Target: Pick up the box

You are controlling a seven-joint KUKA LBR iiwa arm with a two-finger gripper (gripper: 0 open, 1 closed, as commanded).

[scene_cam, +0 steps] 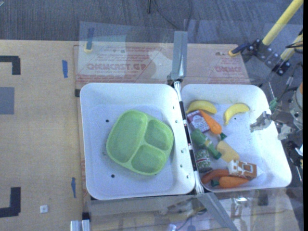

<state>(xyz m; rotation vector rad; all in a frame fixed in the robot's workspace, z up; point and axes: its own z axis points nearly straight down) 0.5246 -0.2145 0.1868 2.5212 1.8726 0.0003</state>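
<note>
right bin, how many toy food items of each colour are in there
Counting what can be told apart in the right white bin:
yellow: 3, two plastic bananas and a pale yellow wedge
orange: 3, plastic carrots
green: 2, small bottles
red and white: 2, a small packet and a small carton box
total: 10

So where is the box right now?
In the camera view, the box lies in the right bin, near its front edge, just above the carrot and right of the yellow block.
</note>
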